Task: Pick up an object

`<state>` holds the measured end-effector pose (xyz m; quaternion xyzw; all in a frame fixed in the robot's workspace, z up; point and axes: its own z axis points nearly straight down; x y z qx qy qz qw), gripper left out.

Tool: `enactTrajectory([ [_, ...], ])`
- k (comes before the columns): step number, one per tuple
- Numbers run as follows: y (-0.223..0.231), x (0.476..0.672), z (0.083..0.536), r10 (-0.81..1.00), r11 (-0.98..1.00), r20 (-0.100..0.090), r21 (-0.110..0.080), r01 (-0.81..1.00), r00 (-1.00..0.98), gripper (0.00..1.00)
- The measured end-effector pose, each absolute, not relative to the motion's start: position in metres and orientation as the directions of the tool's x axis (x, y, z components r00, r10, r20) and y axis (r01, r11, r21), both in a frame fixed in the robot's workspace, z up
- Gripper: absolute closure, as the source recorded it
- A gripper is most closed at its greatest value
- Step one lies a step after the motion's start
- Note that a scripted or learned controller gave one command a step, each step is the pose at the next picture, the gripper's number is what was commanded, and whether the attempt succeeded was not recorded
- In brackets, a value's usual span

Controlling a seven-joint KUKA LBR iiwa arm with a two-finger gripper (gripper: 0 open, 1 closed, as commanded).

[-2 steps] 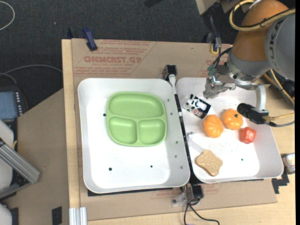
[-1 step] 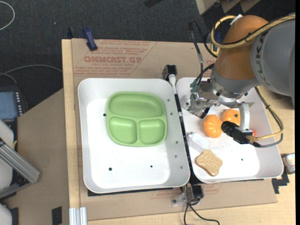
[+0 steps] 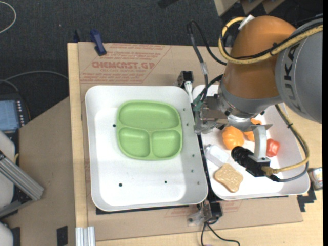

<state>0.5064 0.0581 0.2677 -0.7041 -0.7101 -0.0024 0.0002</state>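
Observation:
The right bin (image 3: 294, 186) holds several small objects: an orange rounded piece (image 3: 232, 136), a tan toast-shaped piece (image 3: 228, 178), a small red piece (image 3: 272, 147) and a white piece (image 3: 214, 154). My gripper (image 3: 250, 137) hangs low over the middle of this bin, under the arm's orange band (image 3: 256, 50). It sits right beside the orange piece and between it and the red one. The arm hides the back half of the bin and most of the gripper. Nothing shows as lifted; the visible objects lie on the bin floor.
The left bin (image 3: 102, 163) carries a green three-compartment plate (image 3: 149, 129). A black part with a yellow cable (image 3: 252, 163) lies over the right bin's front. Both bins rest on a cardboard sheet (image 3: 123, 60), with a blue clip (image 3: 97, 41) at its back edge.

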Motion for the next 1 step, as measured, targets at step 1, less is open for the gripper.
enactTrajectory([
  [1, 0.0829, 0.4818, 0.5229, 1.000, 0.004, 0.005, 0.021, 1.000, -0.005, 1.00],
])
